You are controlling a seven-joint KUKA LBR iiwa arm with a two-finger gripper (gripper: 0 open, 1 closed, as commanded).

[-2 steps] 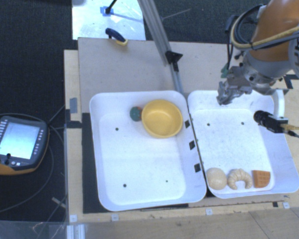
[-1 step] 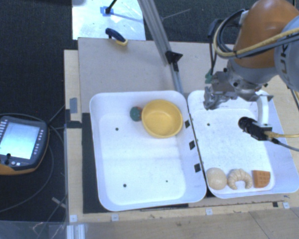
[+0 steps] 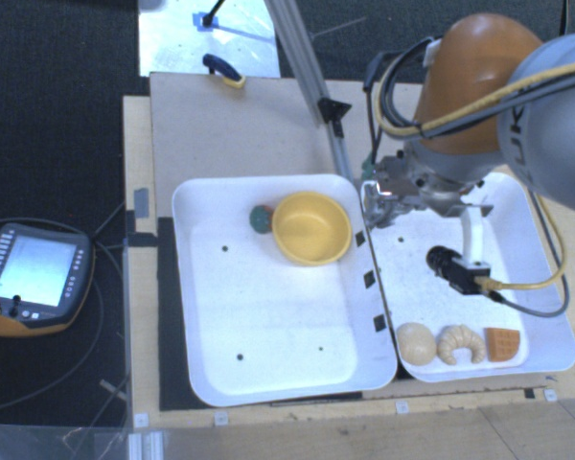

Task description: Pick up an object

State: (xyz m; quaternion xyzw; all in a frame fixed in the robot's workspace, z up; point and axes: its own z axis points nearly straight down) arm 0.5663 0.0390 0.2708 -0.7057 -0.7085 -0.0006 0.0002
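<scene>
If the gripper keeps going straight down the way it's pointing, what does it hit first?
Probably the bare white floor of the right bin. The gripper hangs near that bin's upper left corner, by the divide between bins, so depth is unclear; it might clip the rim instead.

A teach pendant [image 3: 34, 278] lies left of the bench, a blue-handled clamp [image 3: 222, 69] at the board's far edge

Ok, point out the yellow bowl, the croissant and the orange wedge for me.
yellow bowl [image 3: 311, 228]: camera view, on the inside bottom of the bowl.
croissant [image 3: 461, 344]: camera view, on the middle of its ridged back.
orange wedge [image 3: 502, 343]: camera view, on its flat top face.
</scene>
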